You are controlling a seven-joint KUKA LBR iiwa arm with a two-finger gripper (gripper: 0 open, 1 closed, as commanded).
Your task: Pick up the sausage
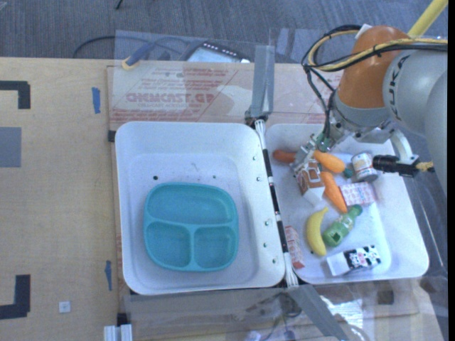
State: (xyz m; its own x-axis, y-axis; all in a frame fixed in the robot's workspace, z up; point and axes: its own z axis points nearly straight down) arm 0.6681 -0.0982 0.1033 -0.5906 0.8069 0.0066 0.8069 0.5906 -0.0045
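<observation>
The sausage [284,156] is a short reddish-orange piece lying at the far left of the right bin [409,251], close to the wall between the bins. My gripper [311,152] hangs just to its right, low over the bin's back part, above a brown carton [308,179] and beside a carrot [329,162]. The sausage lies on the bin floor, apart from the gripper's tip. The grey arm with its orange band [370,66] comes in from the upper right.
The right bin also holds a second carrot [333,191], a small can [363,166], a pink packet [356,193], a banana [316,231], a green bottle [341,225] and a cow-patterned box [353,260]. A teal divided plate [190,226] sits in the left bin [135,155].
</observation>
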